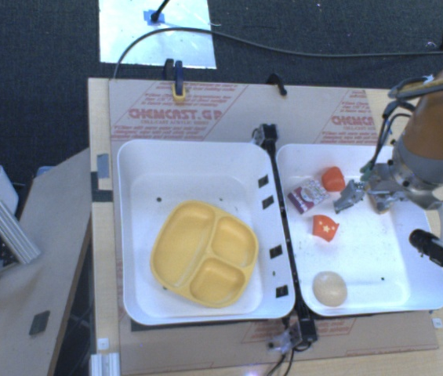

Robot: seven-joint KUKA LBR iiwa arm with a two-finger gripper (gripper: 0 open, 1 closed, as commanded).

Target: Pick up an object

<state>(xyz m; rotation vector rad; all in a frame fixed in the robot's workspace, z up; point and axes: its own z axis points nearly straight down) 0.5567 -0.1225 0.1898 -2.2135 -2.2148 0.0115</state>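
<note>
2 shallow white bins side by side on the counter (205, 100), divided by a black strip with clips. In the left bin (139, 178): a yellow plate (204, 253) with 3 compartments, lying flat toward the bin's front and middle.

In the right bin (421, 292): an orange ball (332, 178) near the back edge; just beside it, toward the divider, a small red and white packet (306, 195); a small red cup (324, 228) with a pale mark, near the bin's middle; a pale cream ball (330, 288) close to the front edge, well apart from the rest.

Grey arm (439, 135) with an orange band reaching in over the bin's right edge. Tool (366, 194) low over the back half of the right bin, fingers spread apart with nothing between them. One finger (348, 198) pointing toward the divider, its tip near the orange ball and above the red cup, touching neither as far as can be seen. Other finger (383, 200) nearer the right edge of the bin.

Beyond the counter's back edge: a dark floor, a shiny square sheet (157, 20), and a black cable running across. On the counter's back edge, a yellow clamp (179, 88).
</note>
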